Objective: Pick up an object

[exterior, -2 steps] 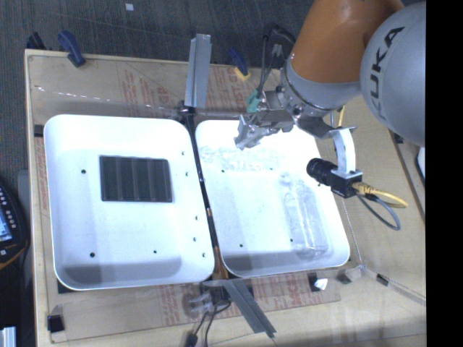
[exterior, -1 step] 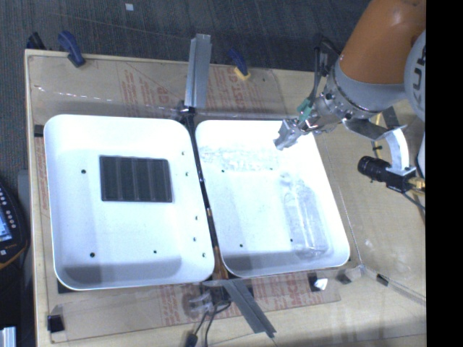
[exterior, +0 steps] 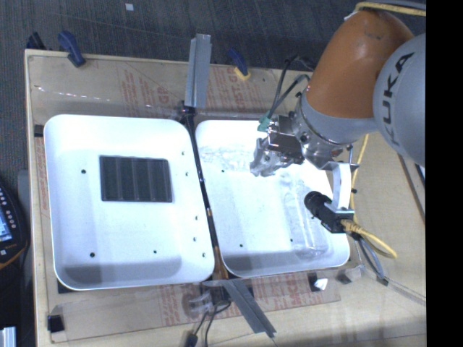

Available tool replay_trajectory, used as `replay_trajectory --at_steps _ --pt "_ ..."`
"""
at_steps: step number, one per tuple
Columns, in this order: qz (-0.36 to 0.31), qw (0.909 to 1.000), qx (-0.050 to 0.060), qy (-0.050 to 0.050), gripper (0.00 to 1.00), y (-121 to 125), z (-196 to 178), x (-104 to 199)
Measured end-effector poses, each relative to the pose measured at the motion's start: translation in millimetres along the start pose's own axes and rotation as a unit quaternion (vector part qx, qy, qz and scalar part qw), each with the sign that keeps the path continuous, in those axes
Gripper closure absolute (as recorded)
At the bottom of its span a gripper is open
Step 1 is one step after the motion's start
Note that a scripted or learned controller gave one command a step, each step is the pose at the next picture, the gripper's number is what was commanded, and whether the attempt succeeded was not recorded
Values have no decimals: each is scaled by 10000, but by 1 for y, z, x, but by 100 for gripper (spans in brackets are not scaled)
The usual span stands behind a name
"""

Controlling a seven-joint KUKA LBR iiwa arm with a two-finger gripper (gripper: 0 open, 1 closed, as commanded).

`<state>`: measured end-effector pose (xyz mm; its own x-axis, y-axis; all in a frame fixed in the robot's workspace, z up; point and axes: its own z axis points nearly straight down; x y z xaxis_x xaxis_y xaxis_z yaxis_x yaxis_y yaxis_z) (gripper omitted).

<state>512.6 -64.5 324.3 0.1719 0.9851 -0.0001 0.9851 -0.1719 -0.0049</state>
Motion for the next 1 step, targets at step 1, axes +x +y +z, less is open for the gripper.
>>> replay_trajectory --at_steps 1 --pt "-899 9959 -17 -3 100 -9 16 -56"
